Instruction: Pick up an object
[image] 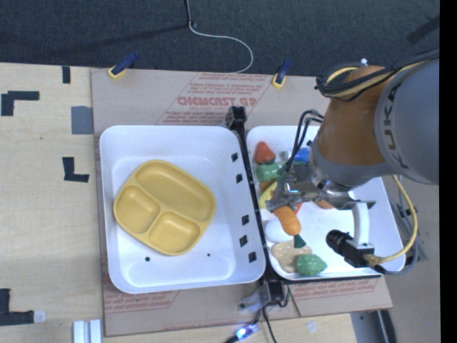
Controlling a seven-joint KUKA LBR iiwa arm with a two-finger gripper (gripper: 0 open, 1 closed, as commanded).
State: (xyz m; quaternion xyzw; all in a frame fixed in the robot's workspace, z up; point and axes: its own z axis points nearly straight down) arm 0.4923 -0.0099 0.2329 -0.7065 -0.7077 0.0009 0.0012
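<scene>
Cardboard-covered bench (214, 98), two glossy white bins on it. Your gripper (289, 191) hangs over the right bin (389, 213); can't tell whether the jaws are open or shut. Orange carrot-shaped toy (288, 220) lies just below the jaws, smooth, tapered. Green leafy piece (310, 264) sits further below, red one (264, 151) above-left. Yellow three-compartment tray (164, 206), matte plastic, sits well left, in the left bin (121, 148).

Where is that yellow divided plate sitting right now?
The yellow divided plate lies in the left white bin, toward that bin's left and middle, well apart from the toy food piled in the right bin under the arm.
</scene>
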